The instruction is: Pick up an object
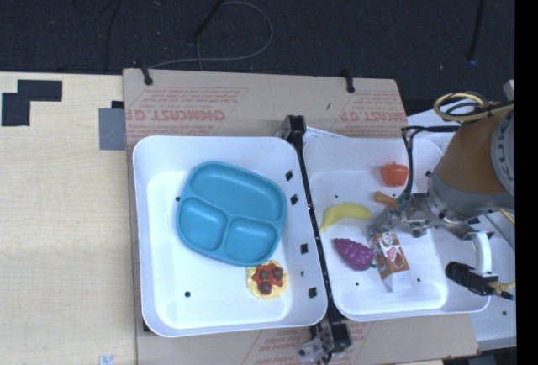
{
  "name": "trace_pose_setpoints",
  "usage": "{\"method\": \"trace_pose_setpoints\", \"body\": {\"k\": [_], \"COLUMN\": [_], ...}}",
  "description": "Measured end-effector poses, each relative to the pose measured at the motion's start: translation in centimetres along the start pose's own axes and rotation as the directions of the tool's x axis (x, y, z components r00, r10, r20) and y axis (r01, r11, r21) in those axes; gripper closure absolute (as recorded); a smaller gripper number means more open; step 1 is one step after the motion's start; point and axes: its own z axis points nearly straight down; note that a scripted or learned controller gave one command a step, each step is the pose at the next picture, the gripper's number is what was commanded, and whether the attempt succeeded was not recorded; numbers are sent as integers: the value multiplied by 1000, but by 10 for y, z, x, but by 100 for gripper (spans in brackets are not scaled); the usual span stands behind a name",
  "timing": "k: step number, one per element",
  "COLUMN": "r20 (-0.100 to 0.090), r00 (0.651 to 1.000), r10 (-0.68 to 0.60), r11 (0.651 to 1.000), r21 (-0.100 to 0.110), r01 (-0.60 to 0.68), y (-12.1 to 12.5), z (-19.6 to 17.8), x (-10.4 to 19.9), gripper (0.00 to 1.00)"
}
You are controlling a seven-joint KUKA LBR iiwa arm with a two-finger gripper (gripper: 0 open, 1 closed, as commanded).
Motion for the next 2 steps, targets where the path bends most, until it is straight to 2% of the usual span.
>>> {"method": "trace_pose_setpoints", "body": {"k": [1,2], "r20": [1,2], "r00": [1000,1000], "r10": [4,-4], "r11": [1000,1000], "r21": [-3,-7], "r01": [-4,4], "y": [1,11], "z": [-12,-64], "x": [-1,-2], "gripper": [100,100]}}
